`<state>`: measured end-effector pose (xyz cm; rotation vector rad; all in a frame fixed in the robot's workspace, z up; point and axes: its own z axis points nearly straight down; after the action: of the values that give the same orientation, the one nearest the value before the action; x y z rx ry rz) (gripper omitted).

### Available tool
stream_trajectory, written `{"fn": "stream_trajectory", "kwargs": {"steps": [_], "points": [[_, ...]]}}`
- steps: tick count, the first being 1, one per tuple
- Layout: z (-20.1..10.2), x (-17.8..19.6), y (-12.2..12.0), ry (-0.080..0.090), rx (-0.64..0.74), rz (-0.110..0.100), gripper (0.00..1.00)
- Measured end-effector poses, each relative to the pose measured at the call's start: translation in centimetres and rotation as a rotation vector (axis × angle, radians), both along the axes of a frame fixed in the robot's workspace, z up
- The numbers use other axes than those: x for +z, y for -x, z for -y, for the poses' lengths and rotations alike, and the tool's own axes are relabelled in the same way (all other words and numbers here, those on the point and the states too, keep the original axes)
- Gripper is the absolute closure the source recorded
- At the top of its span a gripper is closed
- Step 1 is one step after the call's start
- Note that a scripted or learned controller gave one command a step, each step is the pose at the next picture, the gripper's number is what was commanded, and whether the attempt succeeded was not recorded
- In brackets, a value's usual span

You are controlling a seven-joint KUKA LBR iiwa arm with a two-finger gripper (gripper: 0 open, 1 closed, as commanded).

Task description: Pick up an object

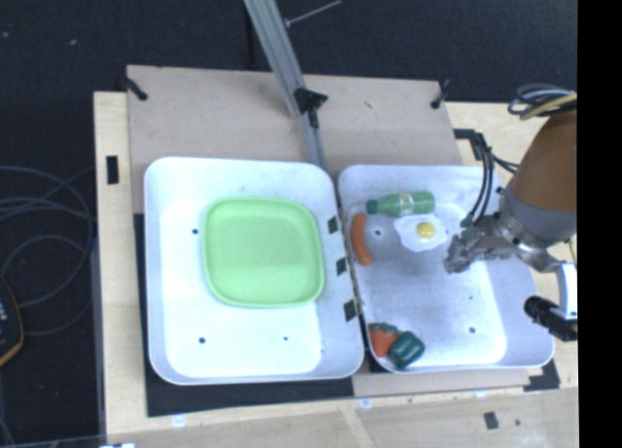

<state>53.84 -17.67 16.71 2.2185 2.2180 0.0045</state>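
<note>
The right bin holds a green bottle lying near its far wall, a fried-egg toy just below the bottle, an orange sausage-shaped piece by the left wall, and a green-and-orange toy in the near left corner. My gripper hangs over the right half of this bin, just right of the egg toy and apart from it. I see nothing between its fingers.
The left bin holds a light green square plate. A grey metal pole slants down to the bins' far edge. Black cables hang beside the arm at the right.
</note>
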Motion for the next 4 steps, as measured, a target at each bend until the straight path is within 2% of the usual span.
{"fn": "stream_trajectory", "kwargs": {"steps": [2, 4], "points": [[1.4, 10.9, -0.3, 0.001, 0.000, 0.001, 1.00], [-8.6, 11.0, 1.4, -0.002, 0.003, -0.005, 1.00]]}}
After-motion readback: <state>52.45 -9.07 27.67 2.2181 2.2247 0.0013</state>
